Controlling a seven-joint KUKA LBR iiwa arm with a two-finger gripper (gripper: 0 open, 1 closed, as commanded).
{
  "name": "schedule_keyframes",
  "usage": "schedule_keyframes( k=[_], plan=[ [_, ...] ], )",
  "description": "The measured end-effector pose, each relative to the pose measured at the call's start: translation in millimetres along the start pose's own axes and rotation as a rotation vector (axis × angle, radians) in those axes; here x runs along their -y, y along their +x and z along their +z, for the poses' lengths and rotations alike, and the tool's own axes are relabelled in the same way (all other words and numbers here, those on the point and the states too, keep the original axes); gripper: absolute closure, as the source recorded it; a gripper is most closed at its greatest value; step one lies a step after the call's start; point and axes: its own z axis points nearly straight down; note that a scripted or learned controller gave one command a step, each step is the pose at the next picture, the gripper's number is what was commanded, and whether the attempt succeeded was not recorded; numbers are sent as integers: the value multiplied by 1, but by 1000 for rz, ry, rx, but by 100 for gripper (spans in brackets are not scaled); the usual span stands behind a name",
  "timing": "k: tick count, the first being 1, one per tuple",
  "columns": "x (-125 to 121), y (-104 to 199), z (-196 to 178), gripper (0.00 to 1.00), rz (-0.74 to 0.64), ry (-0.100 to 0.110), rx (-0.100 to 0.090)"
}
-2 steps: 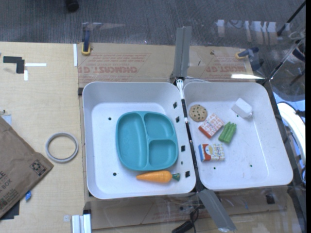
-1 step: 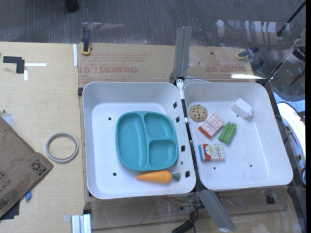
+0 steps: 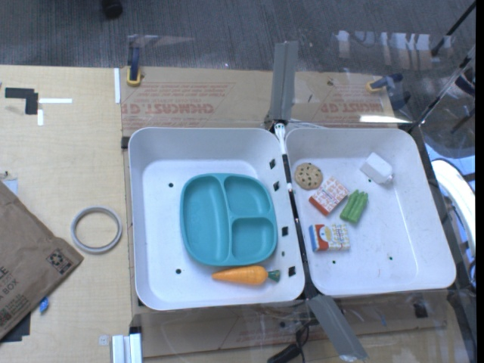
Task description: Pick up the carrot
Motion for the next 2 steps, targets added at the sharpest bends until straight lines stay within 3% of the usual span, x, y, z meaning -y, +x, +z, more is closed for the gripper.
schedule_keyframes(
  k=[1, 2],
  plan=[
    [-3, 35, 5, 100, 34, -7, -6],
    [-19, 24, 4, 100, 41, -7, -7]
  ],
)
